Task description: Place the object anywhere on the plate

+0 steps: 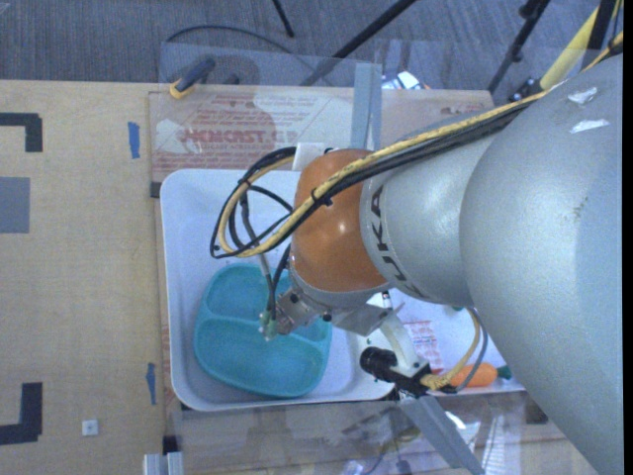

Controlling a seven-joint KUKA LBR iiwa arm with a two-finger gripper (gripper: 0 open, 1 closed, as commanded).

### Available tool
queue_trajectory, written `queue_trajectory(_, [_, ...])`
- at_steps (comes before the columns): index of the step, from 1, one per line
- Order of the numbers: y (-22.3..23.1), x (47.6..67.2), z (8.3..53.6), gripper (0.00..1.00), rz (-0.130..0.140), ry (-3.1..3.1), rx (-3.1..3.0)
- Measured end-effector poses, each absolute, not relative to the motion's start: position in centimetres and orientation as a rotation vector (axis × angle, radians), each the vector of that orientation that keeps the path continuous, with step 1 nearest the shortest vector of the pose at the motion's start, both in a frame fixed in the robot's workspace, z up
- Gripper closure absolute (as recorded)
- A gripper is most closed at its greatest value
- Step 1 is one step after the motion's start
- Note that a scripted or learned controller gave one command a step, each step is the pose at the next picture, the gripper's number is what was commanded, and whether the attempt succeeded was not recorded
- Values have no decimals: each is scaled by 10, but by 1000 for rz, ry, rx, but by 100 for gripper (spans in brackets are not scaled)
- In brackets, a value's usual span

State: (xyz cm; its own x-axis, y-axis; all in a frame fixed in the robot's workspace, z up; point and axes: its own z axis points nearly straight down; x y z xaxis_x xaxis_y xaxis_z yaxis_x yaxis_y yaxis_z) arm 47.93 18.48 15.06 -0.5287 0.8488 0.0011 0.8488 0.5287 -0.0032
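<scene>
A turquoise divided plate (247,349) lies in the near part of the left white bin (188,226). The arm's orange band (331,231) and grey body hang over the bin's right half and hide much of the plate's right side. The gripper (272,323) sits just above the plate's right compartment, mostly covered by the wrist. An orange, carrot-like object (477,374) lies in the right bin, partly behind the arm.
Yellow and black cables (237,216) loop from the wrist over the left bin. A black fitting (381,364) juts out under the arm near the divider between bins. Papers with red print (425,339) lie in the right bin. A wooden bench surface spreads to the left.
</scene>
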Motion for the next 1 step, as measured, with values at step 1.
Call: queue_trajectory(1, [160,480,198,100,1,-2831,-1361])
